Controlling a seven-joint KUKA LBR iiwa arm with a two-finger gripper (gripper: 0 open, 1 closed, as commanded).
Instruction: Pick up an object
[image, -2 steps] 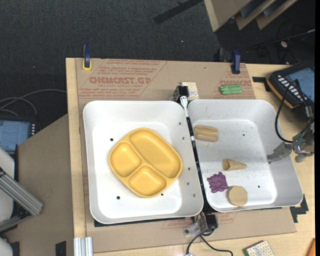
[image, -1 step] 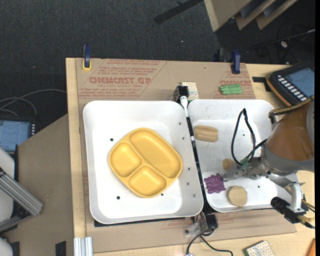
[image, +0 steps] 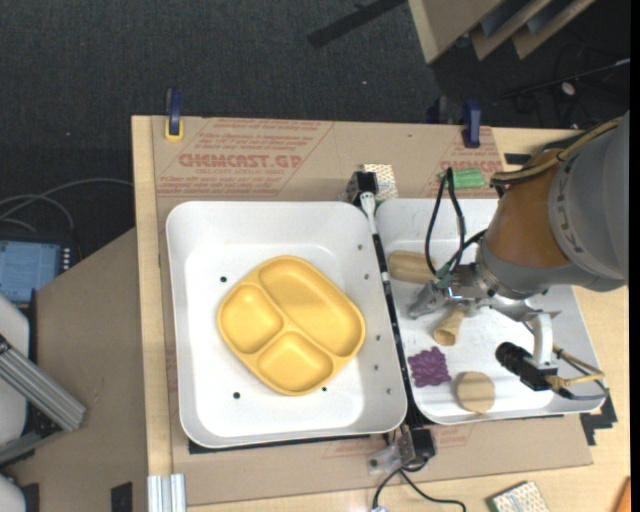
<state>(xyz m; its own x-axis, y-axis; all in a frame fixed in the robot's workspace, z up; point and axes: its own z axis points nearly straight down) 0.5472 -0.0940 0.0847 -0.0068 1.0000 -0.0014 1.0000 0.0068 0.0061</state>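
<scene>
Fingers (image: 443, 297) sit low among the right bin's pieces, their spread unreadable; best centre over the tan peg (image: 447, 325) just below before closing.

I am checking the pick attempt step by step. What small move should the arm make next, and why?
Probably a short, straight descent. The gripper hangs in the right white bin, just above the small tan wooden peg, and nothing shows between its fingers. The peg lies apart from the purple grape cluster and the round tan wooden block, so lowering there should disturb neither.
</scene>
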